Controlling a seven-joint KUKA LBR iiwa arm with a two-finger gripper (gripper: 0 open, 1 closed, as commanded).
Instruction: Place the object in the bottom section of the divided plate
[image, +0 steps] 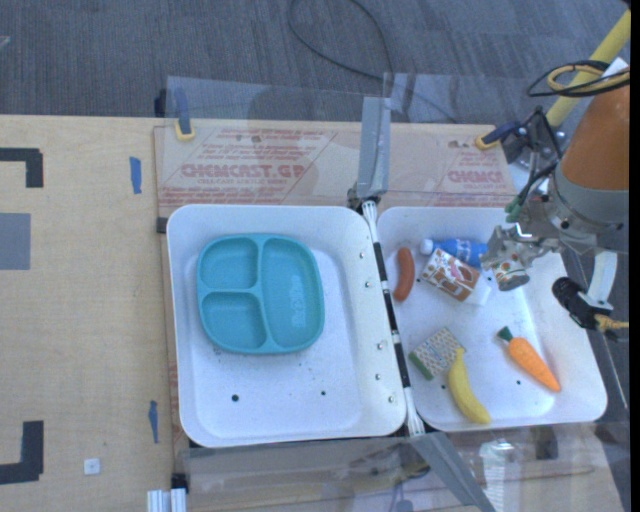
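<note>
The divided plate (261, 294), teal with three sections, lies flat in the left bin (190, 400); none of its sections holds anything. All loose items lie in the right bin (590, 400), beyond the plate. Nearest the plate is a sausage (403, 273). Past it lie a small carton (450, 274) and a blue-and-white bottle (456, 247). Further out are a waffle-patterned piece (436, 350), a banana (464, 389) touching it, and a carrot (530, 361). The gripper (512, 258) hangs over the right bin's far side from the plate, beside the carton. Whether its fingers are spread or pressed together cannot be determined.
</note>
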